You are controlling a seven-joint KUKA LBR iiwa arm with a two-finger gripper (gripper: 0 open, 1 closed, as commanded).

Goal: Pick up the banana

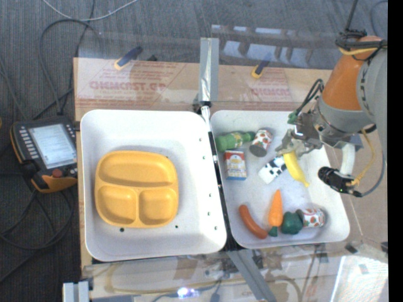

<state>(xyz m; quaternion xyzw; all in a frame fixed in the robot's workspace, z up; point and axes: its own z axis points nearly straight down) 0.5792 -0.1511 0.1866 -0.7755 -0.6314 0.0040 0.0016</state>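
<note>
Just one banana (pixel 295 168), one carrot (pixel 276 208), two bins (pixel 88 187).

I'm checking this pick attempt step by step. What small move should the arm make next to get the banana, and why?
Probably a short drop straight down. The gripper sits right at the upper end of the banana, which lies in the right bin beside the black-and-white toy. The view doesn't show the banana between its fingers, so no grasp looks made yet.
</note>
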